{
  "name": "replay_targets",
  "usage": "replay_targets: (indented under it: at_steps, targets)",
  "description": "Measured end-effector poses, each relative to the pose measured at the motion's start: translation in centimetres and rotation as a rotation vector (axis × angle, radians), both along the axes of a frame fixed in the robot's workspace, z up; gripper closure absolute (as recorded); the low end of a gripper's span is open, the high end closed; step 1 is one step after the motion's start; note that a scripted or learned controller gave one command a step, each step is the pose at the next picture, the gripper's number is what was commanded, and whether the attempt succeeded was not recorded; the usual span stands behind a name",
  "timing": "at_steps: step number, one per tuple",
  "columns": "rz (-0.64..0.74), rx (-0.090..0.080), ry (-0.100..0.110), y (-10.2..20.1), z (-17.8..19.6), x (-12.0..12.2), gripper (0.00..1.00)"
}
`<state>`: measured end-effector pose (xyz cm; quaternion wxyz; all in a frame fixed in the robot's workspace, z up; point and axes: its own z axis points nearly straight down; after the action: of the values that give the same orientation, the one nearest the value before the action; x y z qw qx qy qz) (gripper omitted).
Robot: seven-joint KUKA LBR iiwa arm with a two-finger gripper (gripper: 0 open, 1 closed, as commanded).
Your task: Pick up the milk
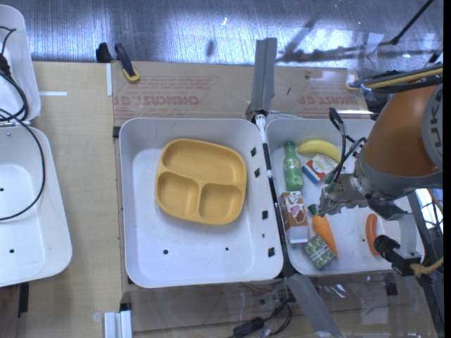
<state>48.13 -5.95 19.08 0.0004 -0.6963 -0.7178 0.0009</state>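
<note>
The milk [294, 215] is a small brown-and-white carton lying along the left wall of the right bin [352, 267], just below a green bottle [292, 166]. My gripper [330, 203] hangs low over the middle of that bin, a short way to the right of the carton. It sits right above the top end of an orange carrot [324, 234]. The orange-banded wrist [402, 143] hides much of the bin's right half.
The right bin also holds a banana [318, 147], a white, red and blue packet [320, 167], a green box [319, 252] and an orange item [371, 232]. The left bin [141, 259] holds a yellow divided plate [201, 182].
</note>
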Motion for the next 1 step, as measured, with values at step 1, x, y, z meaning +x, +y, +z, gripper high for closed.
replay_targets:
  at_steps: [1]
  targets:
    - [-0.001,0.0,0.0,-0.03,0.0,-0.01,0.0]
